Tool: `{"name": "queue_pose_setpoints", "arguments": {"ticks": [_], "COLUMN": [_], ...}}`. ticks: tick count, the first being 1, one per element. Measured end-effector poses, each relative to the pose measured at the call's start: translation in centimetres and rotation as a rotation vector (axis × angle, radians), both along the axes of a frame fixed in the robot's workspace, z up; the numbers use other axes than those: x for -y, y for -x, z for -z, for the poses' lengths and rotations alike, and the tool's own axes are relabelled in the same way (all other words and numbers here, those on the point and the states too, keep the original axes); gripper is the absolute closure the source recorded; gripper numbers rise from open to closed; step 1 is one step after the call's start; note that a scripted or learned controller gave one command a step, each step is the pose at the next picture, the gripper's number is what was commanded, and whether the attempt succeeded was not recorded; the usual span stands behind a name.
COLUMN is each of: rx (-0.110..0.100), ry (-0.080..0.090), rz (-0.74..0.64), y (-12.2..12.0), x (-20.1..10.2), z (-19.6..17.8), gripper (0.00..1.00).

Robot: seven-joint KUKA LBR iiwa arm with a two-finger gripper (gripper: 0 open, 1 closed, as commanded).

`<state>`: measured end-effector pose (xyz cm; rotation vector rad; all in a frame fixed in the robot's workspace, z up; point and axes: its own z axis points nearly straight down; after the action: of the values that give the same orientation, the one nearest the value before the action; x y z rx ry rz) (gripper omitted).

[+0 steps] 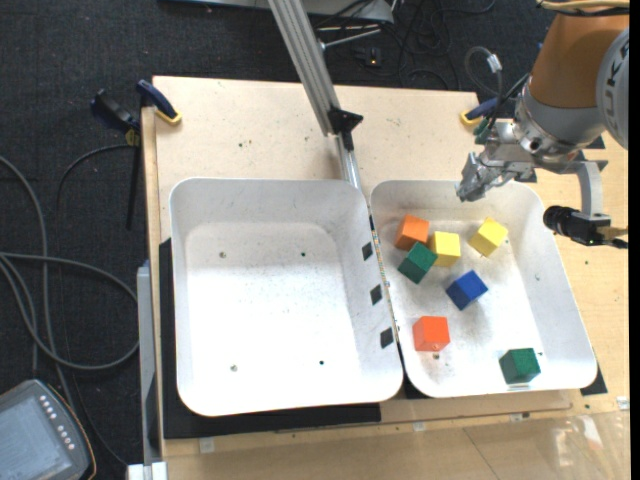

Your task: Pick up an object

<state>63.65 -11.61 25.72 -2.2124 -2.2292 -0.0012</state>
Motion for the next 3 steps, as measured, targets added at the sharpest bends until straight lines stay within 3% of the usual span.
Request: {"name": "queue_pose_setpoints", "arguments": {"ticks": [2,3], "rx": [0.000,0.004], "ry": [0.000,-0.001], "rz": [0.000,-0.001], "y": [-1.4,-2.5], "x": [-9.8,-15.2], "z": [2.4,1.3], "gripper": [1.00,1.00]}}
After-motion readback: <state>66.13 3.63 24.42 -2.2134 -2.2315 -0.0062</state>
